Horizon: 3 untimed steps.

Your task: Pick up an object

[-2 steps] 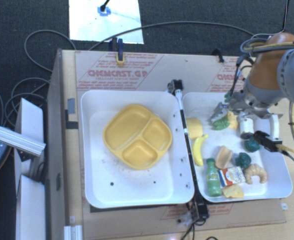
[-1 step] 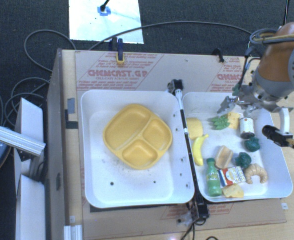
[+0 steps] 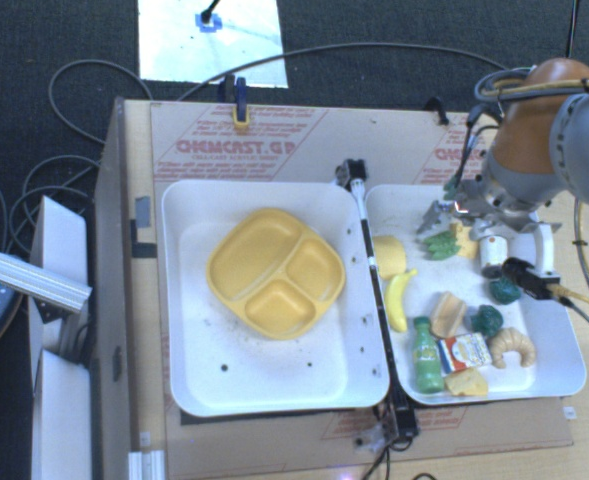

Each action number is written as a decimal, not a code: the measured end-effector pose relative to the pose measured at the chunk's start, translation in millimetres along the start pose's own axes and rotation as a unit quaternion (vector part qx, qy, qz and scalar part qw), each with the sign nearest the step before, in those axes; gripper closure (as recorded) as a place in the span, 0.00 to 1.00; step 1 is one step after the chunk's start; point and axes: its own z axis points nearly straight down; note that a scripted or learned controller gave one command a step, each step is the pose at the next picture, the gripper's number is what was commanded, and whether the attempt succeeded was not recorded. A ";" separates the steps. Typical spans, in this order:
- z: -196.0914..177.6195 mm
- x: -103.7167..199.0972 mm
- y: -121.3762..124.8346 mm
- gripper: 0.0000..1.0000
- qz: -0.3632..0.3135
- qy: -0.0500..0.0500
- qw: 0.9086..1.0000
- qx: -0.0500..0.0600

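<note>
The grey arm's claw (image 3: 444, 218) hangs low over the far left part of the right white plastic bin (image 3: 564, 368), just above a small green leafy toy (image 3: 440, 244); how far it is open, I cannot tell. Nearer lie a yellow banana (image 3: 400, 298), green bottle (image 3: 426, 353) and tan croissant (image 3: 514, 346). The left white bin (image 3: 189, 368) holds a yellow sectioned tray (image 3: 276, 271).

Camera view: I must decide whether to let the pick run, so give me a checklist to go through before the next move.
1. Two-finger gripper over the right white bin: ok.
2. Small green leafy toy just below the gripper: ok.
3. Toy between the fingers: cannot tell.
4. Yellow plastic banana apart from the gripper: ok.
5. Yellow divided plate alone in the left white bin: ok.
</note>
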 end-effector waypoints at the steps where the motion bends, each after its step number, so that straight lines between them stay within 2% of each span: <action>1: -26.8 -32.3 -20.7 0.00 0.001 -0.001 1.000 -0.001; 2: 3.9 -2.2 -44.6 0.00 0.000 0.000 1.000 0.000; 3: 58.4 -16.2 -107.6 0.00 0.001 0.000 1.000 0.000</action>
